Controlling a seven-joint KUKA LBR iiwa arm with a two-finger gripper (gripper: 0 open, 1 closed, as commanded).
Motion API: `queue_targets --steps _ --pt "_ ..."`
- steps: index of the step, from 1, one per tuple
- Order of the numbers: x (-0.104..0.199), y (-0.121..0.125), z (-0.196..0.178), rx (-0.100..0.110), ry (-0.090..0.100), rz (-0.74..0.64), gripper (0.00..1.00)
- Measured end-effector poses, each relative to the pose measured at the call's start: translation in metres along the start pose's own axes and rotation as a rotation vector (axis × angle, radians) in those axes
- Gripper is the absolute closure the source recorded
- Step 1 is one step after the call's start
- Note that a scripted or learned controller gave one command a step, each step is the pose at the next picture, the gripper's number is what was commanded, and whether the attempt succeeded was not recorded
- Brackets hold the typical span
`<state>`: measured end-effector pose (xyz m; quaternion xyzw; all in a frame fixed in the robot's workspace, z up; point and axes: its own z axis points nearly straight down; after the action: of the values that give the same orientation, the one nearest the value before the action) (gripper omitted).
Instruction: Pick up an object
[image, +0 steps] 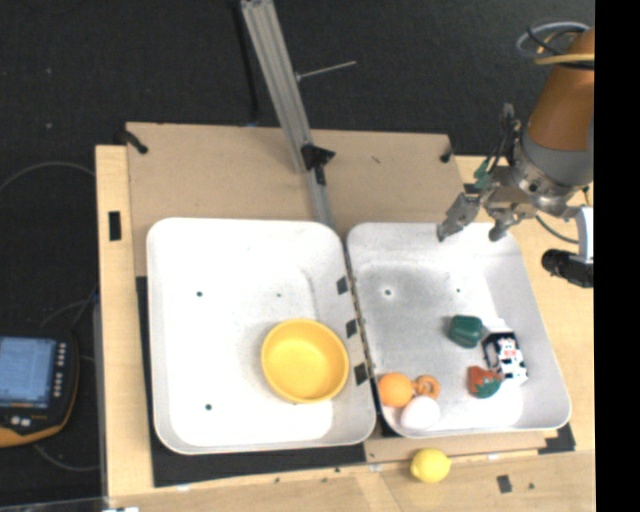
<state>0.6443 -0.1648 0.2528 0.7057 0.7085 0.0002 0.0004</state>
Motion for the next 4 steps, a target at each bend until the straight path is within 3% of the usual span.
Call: queue_targets --steps 1,4 --pt "0.0 0.0 0.0 0.0 -0.001 0.0 0.0" --pt "-0.012 0.008 0.152 0.004 -0.004 0.006 0.0"
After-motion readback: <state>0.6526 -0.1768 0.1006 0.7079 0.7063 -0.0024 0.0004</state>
